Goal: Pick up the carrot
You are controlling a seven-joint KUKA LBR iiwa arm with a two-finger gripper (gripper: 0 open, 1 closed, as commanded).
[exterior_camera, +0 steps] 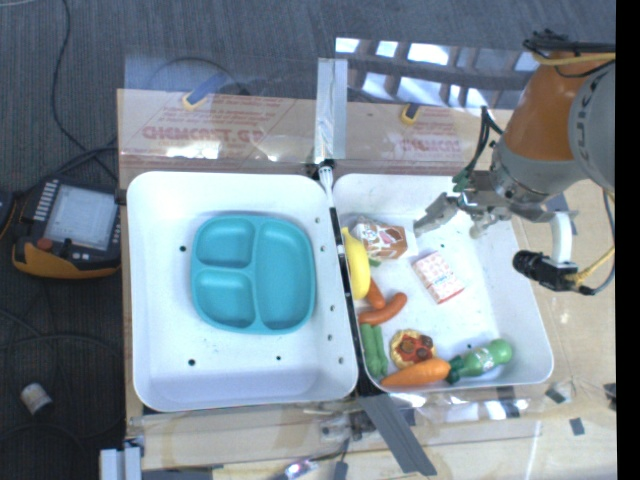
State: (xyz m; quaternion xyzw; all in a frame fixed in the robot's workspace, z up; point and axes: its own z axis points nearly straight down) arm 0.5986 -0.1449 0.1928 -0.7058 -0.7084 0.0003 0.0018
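I see the carrot (415, 373), a smooth orange taper, at six o'clock in the glossy right bin (520, 298). The gripper (455, 213) hangs at twelve o'clock, fingers spread, holding nothing.

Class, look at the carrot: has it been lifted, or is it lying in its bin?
Lying in the bin. The carrot rests on the right bin's floor near the front wall, beside a green bottle; the gripper hangs far from it.

Glossy, seemingly plastic carrot (416, 373)

orange carrot (416, 373), turquoise tray (252, 273) (white bins (160, 368))
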